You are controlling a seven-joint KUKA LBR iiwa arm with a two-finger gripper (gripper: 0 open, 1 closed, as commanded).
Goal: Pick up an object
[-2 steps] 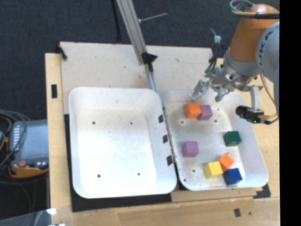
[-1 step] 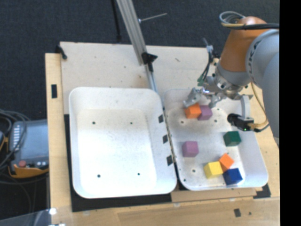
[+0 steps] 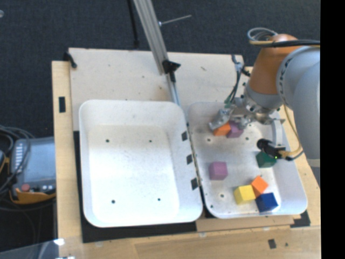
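Dark carpet is surrounding the wooden bench [image 3: 129,74], which is carrying two white bins. Over the right bin's [image 3: 288,201] far edge the claw [image 3: 229,122] is hanging; its opening I cannot tell. Just under it are lying an orange block [image 3: 221,129] and a purple block [image 3: 234,131]; nearer the camera are sitting five more blocks.

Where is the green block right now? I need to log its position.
In the camera view the green block lies in the right bin, near its right wall, above the orange block and to the right of the purple cube.
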